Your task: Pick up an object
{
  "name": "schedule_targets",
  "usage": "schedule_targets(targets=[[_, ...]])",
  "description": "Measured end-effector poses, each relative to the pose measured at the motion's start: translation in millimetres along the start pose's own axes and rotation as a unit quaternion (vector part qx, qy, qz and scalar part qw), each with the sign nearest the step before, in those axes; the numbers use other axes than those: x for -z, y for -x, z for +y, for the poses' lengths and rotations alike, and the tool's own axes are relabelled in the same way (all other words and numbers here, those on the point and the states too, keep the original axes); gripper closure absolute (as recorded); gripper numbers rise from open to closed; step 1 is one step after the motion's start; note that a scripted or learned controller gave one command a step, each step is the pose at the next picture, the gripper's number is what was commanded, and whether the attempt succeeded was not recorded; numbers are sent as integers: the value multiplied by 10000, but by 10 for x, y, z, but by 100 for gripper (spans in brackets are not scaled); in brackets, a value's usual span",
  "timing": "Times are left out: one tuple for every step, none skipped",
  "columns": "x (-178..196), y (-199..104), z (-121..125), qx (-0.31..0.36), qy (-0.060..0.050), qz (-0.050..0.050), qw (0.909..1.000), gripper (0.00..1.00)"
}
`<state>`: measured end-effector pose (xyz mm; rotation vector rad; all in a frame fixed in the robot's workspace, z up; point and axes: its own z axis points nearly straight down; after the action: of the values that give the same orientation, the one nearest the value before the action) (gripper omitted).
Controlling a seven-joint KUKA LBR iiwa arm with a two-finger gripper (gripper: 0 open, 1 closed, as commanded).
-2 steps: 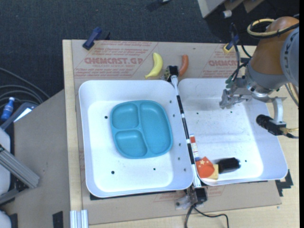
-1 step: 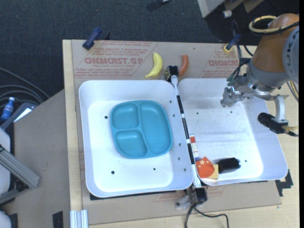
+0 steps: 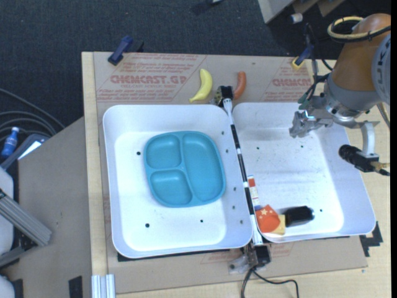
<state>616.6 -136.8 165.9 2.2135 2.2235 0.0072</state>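
My gripper [image 3: 302, 126] hangs over the far part of the right bin [image 3: 347, 185], with nothing seen between its small metal fingers. At the near left corner of that bin lie a red-and-yellow object [image 3: 268, 220] and a black object [image 3: 298, 216], side by side and well away from the gripper. A blue divided plate [image 3: 184, 167] rests in the middle of the left bin [image 3: 124, 185].
A yellow banana [image 3: 202, 85] and an orange sausage-shaped item [image 3: 240, 84] lie on the bench behind the bins. A blue clamp [image 3: 120, 49] sits at the bench's far left corner. The arm's black attachment [image 3: 358, 156] juts out at the right bin's right side.
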Motion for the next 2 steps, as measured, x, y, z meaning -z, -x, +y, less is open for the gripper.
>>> schedule_targets(targets=[[476,-673,467,-13,-23,1,10000,100],[314,-1510,505,-14,-43,5,10000,100]])
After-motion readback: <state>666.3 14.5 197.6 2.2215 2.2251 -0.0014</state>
